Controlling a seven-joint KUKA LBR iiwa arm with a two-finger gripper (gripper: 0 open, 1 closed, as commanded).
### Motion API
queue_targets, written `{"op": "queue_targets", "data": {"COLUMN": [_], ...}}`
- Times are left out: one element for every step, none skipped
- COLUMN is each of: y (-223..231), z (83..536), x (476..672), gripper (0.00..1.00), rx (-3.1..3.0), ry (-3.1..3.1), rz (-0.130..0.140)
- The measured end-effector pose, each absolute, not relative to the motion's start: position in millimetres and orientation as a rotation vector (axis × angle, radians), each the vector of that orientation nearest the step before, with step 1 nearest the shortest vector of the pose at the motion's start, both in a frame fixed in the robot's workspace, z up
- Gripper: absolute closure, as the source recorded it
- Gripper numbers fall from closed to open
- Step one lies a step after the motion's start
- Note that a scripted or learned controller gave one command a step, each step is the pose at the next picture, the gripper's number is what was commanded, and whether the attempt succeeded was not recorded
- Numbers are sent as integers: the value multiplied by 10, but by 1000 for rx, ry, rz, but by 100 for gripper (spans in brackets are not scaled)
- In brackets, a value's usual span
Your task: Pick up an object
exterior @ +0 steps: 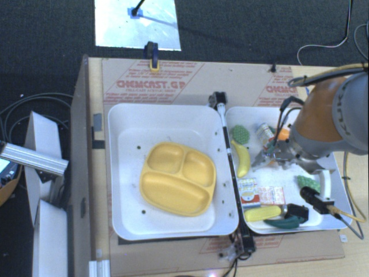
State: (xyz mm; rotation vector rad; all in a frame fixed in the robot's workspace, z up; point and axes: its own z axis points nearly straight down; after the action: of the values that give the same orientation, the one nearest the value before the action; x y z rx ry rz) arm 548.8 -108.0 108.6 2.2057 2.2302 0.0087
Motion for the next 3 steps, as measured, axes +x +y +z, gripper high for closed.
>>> {"op": "queue_targets", "data": {"y": [-1567,-1050,-1084], "z": [1357,875,958], "x": [5780,6322,6276], "gripper": [0,0,100], "rx": [2216,2200,2210], "ry": [2216,2224,2226], "rz": [3,17,6]}}
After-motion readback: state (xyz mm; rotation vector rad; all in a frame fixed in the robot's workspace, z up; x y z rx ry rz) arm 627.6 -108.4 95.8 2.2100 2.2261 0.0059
